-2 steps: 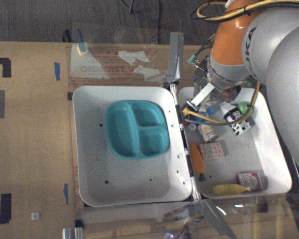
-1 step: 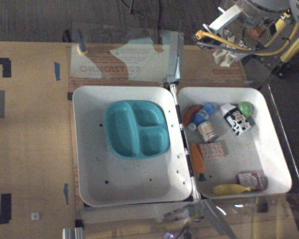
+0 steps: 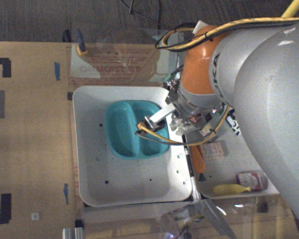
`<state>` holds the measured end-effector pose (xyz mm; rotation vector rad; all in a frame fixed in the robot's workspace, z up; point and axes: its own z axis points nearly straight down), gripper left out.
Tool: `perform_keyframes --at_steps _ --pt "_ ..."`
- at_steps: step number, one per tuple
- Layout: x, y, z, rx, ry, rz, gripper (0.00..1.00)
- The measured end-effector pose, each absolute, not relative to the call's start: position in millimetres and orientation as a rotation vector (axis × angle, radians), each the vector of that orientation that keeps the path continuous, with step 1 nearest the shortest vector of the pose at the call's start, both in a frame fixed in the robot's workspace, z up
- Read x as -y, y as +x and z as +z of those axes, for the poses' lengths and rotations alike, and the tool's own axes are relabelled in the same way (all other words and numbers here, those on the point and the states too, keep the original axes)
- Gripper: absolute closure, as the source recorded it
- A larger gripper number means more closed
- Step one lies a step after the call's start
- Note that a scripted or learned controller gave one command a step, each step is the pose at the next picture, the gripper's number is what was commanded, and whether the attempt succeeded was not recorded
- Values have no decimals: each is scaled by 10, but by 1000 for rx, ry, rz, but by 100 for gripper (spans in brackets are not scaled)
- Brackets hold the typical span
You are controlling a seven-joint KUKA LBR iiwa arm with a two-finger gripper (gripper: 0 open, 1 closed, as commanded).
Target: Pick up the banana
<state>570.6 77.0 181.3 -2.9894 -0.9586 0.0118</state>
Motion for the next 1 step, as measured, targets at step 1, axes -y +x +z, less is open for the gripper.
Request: perform_keyframes --at_steps 1 --pt "-1146 6016 1163 611 -3080 -4 100"
